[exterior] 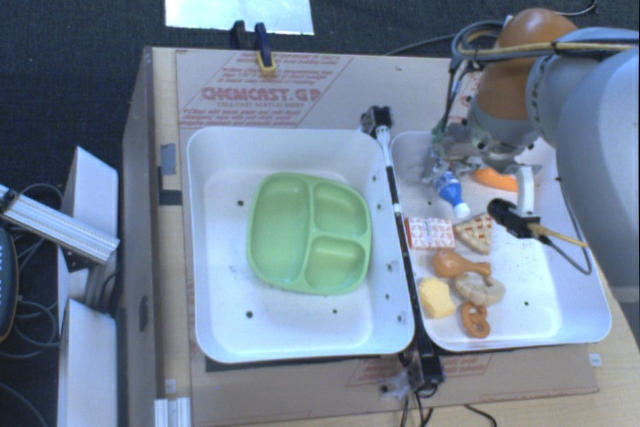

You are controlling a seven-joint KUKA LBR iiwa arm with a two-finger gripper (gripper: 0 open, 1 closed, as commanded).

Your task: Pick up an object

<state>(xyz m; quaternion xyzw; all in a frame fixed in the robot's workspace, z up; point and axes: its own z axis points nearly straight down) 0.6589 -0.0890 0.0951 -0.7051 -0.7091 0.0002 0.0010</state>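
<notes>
The pick looks only begun: the gripper (447,167) is low in the right bin (575,320) near its back left corner, nothing is lifted, and I cannot tell how the gripper stands, so closing and raising are judged still to come. Just beside it lies a small blue-and-white bottle (452,192), the likeliest target, on its side, with an orange piece (494,179) next to it. Toy foods cluster toward that bin's front left; the left bin (220,315) holds a green tray (308,232).

The grey arm (585,100) is reached in from the right — its orange band (520,65) bent downward, the hand (447,165) lowered below the wrist.
</notes>
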